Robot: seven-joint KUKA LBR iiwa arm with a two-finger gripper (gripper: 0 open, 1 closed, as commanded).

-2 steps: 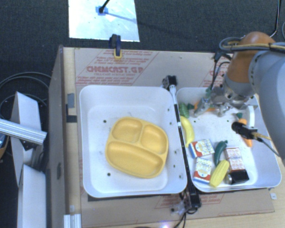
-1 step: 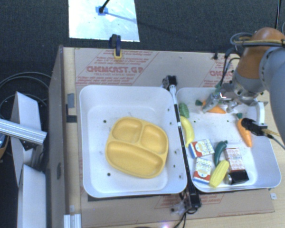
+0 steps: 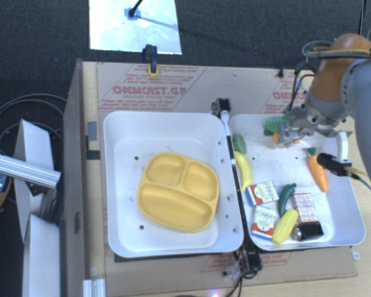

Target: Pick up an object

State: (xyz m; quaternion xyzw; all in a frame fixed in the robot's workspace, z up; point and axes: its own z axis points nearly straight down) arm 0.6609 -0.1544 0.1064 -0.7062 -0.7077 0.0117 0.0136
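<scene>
Green toy [image 3: 273, 126] at right bin's [image 3: 352, 210] far edge, beside claw [image 3: 290, 136], grip state unclear.

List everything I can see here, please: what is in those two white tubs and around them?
white bins: two, white, side by side on the bench
divided plate: one, yellow, in the left bin
toy banana: one, yellow, right bin, left edge
toy carrot: one, orange, right bin, right side
toy corn: one, yellow, right bin, near front
small cartons: three, red and white, right bin, front half
dark green vegetable: one, right bin, among the cartons
leafy green toy: one, green, right bin, far end
arm: one, grey with orange band, over the right bin's far end
</scene>
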